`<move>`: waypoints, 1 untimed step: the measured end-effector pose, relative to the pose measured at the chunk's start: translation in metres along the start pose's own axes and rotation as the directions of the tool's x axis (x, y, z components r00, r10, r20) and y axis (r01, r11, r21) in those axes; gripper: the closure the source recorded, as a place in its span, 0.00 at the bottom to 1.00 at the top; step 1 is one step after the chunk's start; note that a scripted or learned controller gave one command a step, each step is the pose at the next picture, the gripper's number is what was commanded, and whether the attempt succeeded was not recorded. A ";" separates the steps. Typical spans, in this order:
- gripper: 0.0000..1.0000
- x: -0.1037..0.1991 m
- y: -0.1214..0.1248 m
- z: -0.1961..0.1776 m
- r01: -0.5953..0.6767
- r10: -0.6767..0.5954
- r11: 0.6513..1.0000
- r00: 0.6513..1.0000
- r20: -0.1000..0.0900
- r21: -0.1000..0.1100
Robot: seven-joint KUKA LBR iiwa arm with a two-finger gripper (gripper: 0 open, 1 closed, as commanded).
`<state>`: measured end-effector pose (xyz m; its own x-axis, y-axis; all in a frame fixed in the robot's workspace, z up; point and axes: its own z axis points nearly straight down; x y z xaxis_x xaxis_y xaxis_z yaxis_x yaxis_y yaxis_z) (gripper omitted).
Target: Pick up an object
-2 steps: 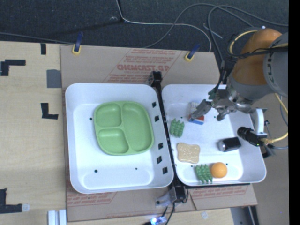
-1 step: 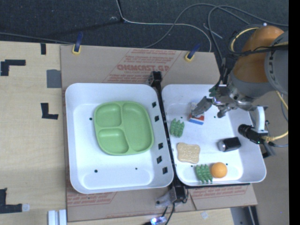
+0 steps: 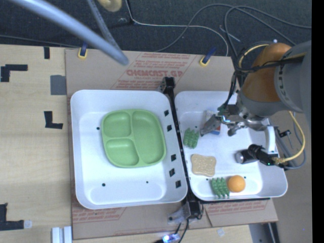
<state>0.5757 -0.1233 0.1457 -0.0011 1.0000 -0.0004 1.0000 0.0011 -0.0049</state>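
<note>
Arm bent down over right bin [image 3: 276, 189], wrist angled toward bin's left wall. Gripper [image 3: 210, 126] lowered just above green block [image 3: 191, 137]; jaw state cannot be told. Toast [image 3: 203, 164], orange ball [image 3: 236, 184] seen nearer bin's front.

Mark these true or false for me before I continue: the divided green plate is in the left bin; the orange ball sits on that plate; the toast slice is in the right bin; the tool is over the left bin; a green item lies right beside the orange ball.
1. The green divided plate lies in the left bin. True.
2. The orange ball sits on the plate. False: it is in the right bin, near its front edge.
3. The toast slice is in the right bin. True.
4. The tool is over the left bin. False: it is over the right bin, near its back left part.
5. A green item lies right beside the orange ball. True.
</note>
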 end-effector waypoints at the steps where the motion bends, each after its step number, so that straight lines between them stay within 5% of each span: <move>1: 0.00 -0.003 0.009 0.057 -0.001 0.001 1.000 1.000 0.000 -0.003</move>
<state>0.5842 -0.1264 0.0888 -0.0002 1.0000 0.0000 1.0000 0.0002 -0.0018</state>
